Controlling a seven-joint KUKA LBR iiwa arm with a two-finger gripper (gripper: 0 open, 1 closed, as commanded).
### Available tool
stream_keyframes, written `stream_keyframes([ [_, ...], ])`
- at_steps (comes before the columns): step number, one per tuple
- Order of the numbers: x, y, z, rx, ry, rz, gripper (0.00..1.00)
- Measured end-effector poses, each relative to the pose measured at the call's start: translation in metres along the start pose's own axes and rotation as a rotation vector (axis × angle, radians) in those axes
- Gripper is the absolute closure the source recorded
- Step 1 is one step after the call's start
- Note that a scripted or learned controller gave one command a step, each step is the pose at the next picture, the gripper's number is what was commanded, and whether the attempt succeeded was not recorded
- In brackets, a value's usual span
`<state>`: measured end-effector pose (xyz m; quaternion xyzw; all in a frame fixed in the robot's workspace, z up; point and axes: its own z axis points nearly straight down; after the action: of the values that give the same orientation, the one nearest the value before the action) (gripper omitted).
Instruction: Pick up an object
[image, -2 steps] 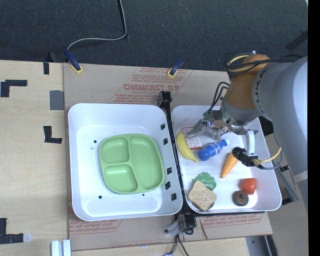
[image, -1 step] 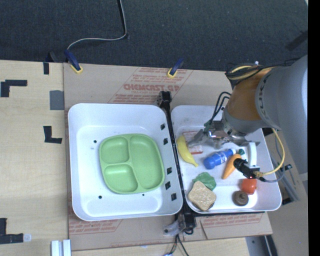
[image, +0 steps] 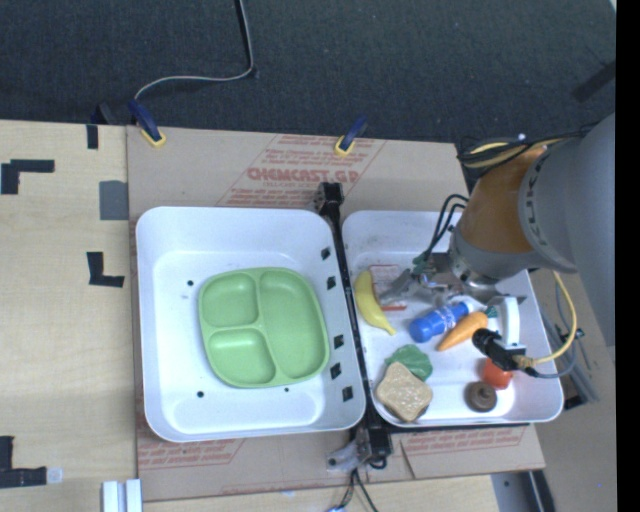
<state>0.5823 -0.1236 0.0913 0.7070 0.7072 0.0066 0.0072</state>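
The grey arm with its orange band (image: 500, 205) reaches in from the right, and its metal claw (image: 405, 287) hangs low over the right white plastic bin (image: 395, 228), tips pointing left. Whether the claw is released or clenched cannot be told; nothing shows between its tips.

Just left of the claw lies a yellow plastic banana (image: 372, 303). Below and slightly right of the claw sits a blue plastic bottle (image: 436, 323), with an orange plastic carrot (image: 461, 333) touching its right side. Further below lie a green leafy toy (image: 411, 360) and a tan slice of toy bread (image: 404, 392). Well below and right of the claw sit a small red-orange piece (image: 496, 374) and a brown round piece (image: 482, 397).

Far left of the claw, the left white plastic bin (image: 160, 300) holds a green divided plastic plate (image: 264, 326). Both bins rest on cardboard (image: 230, 170) on the desk.
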Motion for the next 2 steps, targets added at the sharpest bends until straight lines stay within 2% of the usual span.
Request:
stream_keyframes([
  [1,0.001,-0.031,0.004,0.014,-0.001,-0.001,0.00],
  [2,0.020,-0.068,0.004,0.014,-0.001,0.001,0.00],
])
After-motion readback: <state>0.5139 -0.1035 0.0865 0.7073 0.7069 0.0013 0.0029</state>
